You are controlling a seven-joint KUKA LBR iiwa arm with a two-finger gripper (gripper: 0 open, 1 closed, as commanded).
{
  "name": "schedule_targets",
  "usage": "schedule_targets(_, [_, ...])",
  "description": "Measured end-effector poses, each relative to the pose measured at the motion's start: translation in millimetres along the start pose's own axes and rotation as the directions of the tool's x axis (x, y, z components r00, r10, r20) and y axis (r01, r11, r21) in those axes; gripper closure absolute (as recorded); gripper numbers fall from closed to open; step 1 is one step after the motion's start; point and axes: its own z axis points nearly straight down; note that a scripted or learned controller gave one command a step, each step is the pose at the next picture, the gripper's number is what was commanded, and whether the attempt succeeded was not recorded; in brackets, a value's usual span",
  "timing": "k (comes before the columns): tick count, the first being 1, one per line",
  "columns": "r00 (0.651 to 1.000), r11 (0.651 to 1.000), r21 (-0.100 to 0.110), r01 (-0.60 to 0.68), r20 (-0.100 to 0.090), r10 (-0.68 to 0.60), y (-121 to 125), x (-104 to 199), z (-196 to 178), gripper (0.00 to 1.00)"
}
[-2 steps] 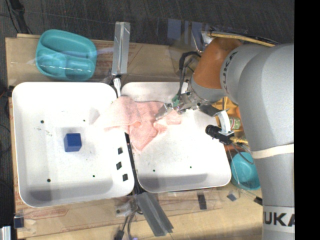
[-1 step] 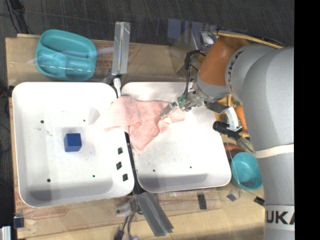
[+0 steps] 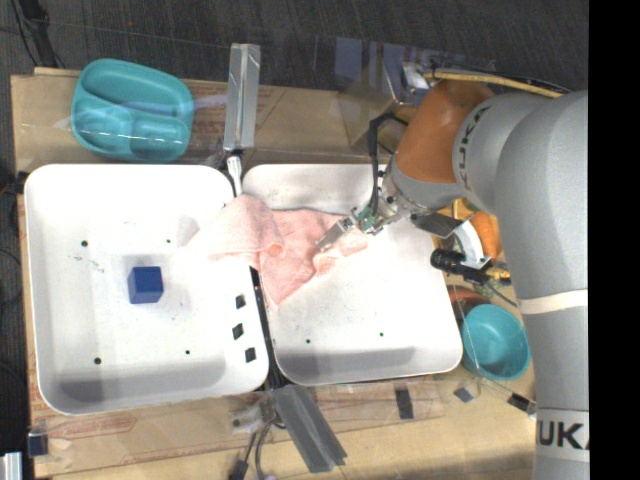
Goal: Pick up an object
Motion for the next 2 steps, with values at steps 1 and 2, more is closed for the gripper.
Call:
schedule_targets(1, [1.0,1.0,0.001,0.004,-0.001,-0.004,1.1,0.3,-9.4,1.0])
schedule_targets(2, [1.0,1.0,0.001,0.004,0.0,-0.004,0.9,-0.1,-9.5,0.0])
